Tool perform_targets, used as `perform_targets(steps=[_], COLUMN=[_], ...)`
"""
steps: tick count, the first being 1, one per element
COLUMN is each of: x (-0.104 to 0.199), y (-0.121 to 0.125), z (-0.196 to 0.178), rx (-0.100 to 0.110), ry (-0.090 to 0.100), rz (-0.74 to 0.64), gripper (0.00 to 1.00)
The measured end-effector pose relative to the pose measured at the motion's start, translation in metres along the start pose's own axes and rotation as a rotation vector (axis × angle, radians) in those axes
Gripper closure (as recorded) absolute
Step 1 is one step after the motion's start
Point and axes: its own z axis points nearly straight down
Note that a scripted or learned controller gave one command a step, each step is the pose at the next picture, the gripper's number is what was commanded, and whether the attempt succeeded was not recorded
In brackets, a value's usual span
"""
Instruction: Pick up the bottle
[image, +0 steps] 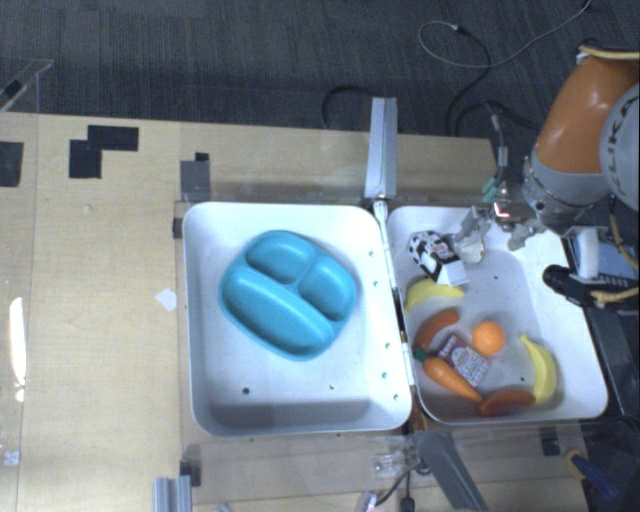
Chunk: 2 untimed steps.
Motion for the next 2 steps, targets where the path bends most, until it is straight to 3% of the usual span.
perform_targets(steps=[1,2], x=[-0.048,0.005], y=[-0.017,0.043], z=[0.077,0.031], rx=[0.003,-0.001], ry=[0.0,-0.001], rz=[0.551,0.768], gripper=[0.0,0.0])
